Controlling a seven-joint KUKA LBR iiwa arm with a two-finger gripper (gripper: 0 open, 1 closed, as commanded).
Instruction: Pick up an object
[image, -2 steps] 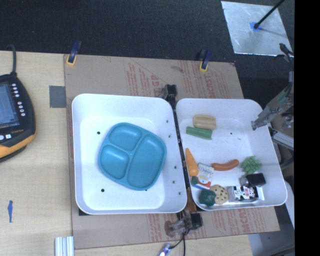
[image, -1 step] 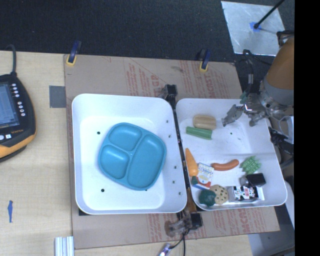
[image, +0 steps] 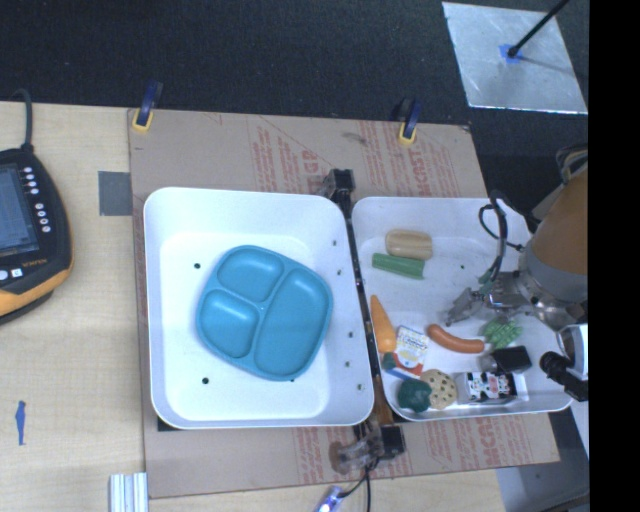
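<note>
Reaching in from the right edge of the counter, the arm (image: 562, 240) held its gripper (image: 470, 305) low over the right bin (image: 455, 215), just above the sausage (image: 456, 340). The fingers (image: 460, 308) were spread apart and nothing was between them. Toward the far edge of this bin lay a tan bread roll (image: 409, 243) with a green vegetable (image: 399, 265) just beside it. An orange carrot (image: 382, 322) lay along the bin's left wall, and a small white packet (image: 410, 346) was near it. A cookie (image: 438, 388) and a dark green piece (image: 413, 397) were at the near edge, touching each other. The left bin (image: 175, 215) carried a blue divided plate (image: 265, 312). A controller pendant (image: 28, 232) rested at the left edge of the counter.
</note>
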